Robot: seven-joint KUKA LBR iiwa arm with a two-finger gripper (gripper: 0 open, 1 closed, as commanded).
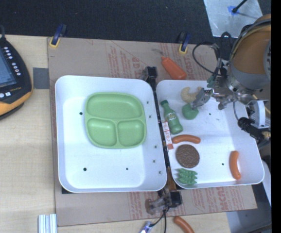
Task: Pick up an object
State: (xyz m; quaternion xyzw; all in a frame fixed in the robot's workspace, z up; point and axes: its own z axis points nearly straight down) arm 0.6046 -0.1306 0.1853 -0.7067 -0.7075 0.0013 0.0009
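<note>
The right bin (213, 125) holds a green bottle (171, 116), a cream lump (188, 94), a small green round piece (190, 112), a red sausage (186, 139), a brown patty (187, 155), green pea pods (187, 176) and an orange sausage (235, 164). My gripper (210, 102) hangs over the bin's far part, just right of the cream lump and the green piece. It is open, and nothing sits between its fingers.
The left bin (72, 149) carries a green divided plate (115, 119). An orange carrot (173, 68) lies behind the bins on the cardboard. A control pendant (2, 79) rests at the far left. Cables loop near the arm (250, 57).
</note>
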